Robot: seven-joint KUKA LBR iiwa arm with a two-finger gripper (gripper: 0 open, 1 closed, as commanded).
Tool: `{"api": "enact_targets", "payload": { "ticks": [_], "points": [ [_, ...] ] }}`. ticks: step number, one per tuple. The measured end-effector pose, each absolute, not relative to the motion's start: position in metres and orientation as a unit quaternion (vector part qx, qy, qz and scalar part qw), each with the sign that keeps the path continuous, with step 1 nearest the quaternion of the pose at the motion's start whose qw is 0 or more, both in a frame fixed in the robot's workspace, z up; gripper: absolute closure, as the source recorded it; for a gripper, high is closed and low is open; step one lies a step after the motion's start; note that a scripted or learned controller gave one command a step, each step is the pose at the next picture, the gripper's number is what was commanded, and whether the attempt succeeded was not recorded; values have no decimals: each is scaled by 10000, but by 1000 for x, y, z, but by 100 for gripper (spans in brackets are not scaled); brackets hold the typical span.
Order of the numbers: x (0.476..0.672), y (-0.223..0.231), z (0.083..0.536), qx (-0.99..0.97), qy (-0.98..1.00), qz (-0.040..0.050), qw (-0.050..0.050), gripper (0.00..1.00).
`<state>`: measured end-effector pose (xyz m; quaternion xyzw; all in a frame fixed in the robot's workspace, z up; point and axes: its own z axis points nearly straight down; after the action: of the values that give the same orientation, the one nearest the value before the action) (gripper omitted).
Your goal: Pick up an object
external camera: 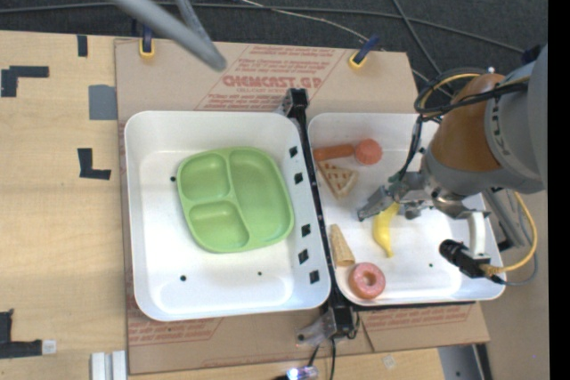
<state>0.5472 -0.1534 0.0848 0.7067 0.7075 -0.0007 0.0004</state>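
The hand (385, 202) is seen low in the right bin (419, 285), its fingers spread open just above the banana (384, 232). The banana lies on the bin floor, ungripped. A green plate (235, 198) is set in the left bin (142, 218).

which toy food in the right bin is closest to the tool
The banana. It lies right at the tool, under its tips, while the waffle, cone and donut lie farther off.

Overhead fixed camera, slanted, facing both bins (142, 191)
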Motion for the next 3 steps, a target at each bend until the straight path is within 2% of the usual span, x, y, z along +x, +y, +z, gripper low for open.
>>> {"api": "enact_targets", "payload": {
  "ticks": [1,2,3],
  "points": [
    [547,-154,96,7068,7074,-5,19,100],
    [551,-158,139,7068,7074,7,11,100],
    [554,-159,203,7066,7076,11,23,100]
  ]
}}
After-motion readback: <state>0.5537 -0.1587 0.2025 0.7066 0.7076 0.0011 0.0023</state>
